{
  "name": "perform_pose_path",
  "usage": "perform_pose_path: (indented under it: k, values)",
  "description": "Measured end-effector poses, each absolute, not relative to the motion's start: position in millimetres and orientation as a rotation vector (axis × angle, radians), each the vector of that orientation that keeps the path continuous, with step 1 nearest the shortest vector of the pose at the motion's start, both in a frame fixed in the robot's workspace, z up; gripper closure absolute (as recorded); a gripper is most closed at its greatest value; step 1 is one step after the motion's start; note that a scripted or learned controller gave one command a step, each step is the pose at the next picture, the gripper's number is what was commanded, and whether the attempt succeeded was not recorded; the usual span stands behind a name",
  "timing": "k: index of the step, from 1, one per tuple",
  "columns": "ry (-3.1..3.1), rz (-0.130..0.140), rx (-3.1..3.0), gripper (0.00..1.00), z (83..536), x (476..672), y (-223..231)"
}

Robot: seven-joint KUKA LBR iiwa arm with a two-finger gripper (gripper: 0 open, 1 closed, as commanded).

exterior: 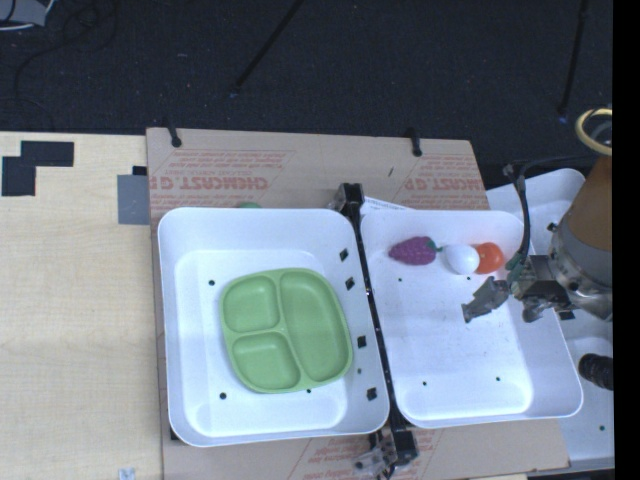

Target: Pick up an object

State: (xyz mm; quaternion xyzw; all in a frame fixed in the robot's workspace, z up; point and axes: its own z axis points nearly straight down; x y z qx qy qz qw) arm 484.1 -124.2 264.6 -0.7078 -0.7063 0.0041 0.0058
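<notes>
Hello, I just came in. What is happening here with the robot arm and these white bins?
A robot arm reaches in from the right over the right bin. Its gripper hangs just below three small things near the bin's far edge: a purple toy, a white ball and an orange ball. Nothing shows between its fingers, so no object is picked up yet. The left bin holds a green divided plate.

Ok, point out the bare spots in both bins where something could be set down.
Right white bin: its near floor, below the claw, is bare. The far edge is crowded by the purple toy, white ball and orange ball. Left white bin: the green divided plate leaves only strips around it.
</notes>
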Motion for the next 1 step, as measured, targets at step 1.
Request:
perform_pose_path:
  k: [1]
  values:
    - [-2.219,0.003,-2.219,0.0,270.2,485.9,-124.3]
